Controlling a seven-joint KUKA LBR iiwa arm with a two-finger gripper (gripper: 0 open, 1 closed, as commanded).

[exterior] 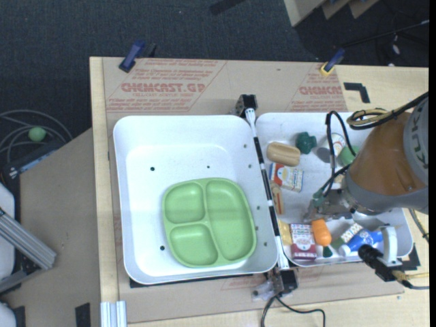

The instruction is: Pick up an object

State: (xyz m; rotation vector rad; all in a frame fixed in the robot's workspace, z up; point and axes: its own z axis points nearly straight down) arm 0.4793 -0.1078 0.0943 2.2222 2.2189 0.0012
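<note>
One fixed camera looks down at a slant from above the table (pixel 204 80), far enough to take in both white bins (pixel 136 142) side by side; the arm (pixel 388 162) enters from the right.

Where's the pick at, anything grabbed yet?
Done: the arm is down over the right bin. In hand: nothing visibly held; the gripper sits low among the clutter by the orange piece. Left: grasp and lift. The green tray lies in the left bin.
</note>
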